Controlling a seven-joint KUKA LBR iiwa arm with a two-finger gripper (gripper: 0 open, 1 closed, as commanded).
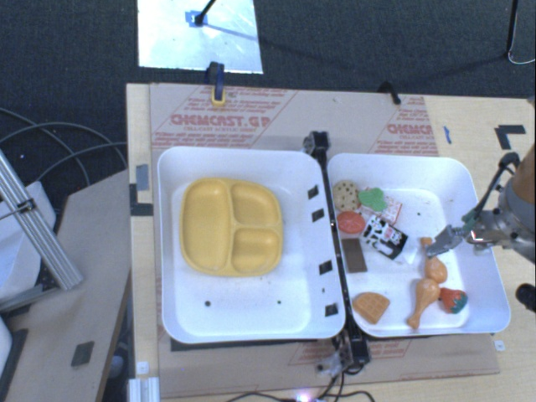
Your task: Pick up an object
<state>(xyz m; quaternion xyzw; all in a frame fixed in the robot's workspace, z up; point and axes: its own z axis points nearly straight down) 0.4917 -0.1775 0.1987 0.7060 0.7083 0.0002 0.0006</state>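
Note:
The right bin (481, 182) holds several toy foods. A tan cookie (344, 194) and a green piece (371, 198) lie at its far left, with a red piece (351, 223) below them. A black-and-white patterned box (385, 237) sits mid-bin, beside a brown bar (354, 255). An orange wedge (371, 306) lies near the front edge. An orange drumstick (425, 294) and a strawberry (453, 301) lie at the front right. My gripper (444, 241) hangs low over the right half of this bin, just above the drumstick's upper end and right of the patterned box.
The left bin (243, 316) holds a yellow divided plate (231, 226). A black clip strip (328, 241) runs between the bins. The arm (507, 220) crosses the right bin's right wall. A shiny sheet (199, 23) lies beyond the bench.

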